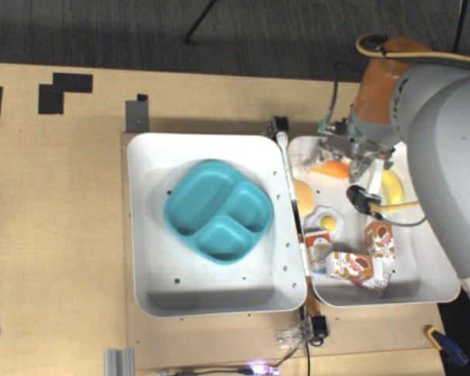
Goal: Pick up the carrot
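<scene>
The carrot (333,169), a short orange piece, lies near the back of the right bin (435,284). My gripper (363,171) hangs low over the bin just to the carrot's right, close to its right end. The arm's orange band and grey body cover the bin's back right part. I cannot tell whether the carrot is touched or held.
A yellow banana (392,188) lies right of the gripper. A tan bun (302,195), a small round cup (327,223) and brown snack packets (352,267) lie in front. The left bin (149,288) holds a teal divided plate (218,210).
</scene>
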`<state>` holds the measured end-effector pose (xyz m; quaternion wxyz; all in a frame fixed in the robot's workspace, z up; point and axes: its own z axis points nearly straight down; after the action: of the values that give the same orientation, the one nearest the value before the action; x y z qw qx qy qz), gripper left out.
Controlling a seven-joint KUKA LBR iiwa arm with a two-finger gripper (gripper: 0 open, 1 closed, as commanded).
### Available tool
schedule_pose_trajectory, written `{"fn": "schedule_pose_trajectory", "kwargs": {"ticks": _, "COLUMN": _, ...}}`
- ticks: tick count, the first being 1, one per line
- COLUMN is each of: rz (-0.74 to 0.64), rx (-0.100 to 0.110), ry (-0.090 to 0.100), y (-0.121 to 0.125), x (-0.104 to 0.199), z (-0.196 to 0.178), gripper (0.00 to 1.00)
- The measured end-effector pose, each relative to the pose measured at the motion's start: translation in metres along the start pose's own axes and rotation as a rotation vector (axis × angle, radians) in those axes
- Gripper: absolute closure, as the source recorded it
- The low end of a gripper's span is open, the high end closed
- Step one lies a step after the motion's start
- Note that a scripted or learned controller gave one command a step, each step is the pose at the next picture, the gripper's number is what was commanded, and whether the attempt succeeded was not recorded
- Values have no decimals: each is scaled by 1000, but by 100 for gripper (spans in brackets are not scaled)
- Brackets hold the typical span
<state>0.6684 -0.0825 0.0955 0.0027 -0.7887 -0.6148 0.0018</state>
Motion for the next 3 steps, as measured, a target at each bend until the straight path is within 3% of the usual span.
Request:
{"fn": "schedule_pose_trajectory", "kwargs": {"ticks": 2, "rz": 130, "rx": 9, "ry": 0, "y": -3, "x": -7, "z": 10, "gripper": 0}}
{"fn": "schedule_pose_trajectory", "kwargs": {"ticks": 3, "rz": 243, "rx": -8, "ry": 1, "y": -43, "x": -23, "z": 10, "gripper": 0}}
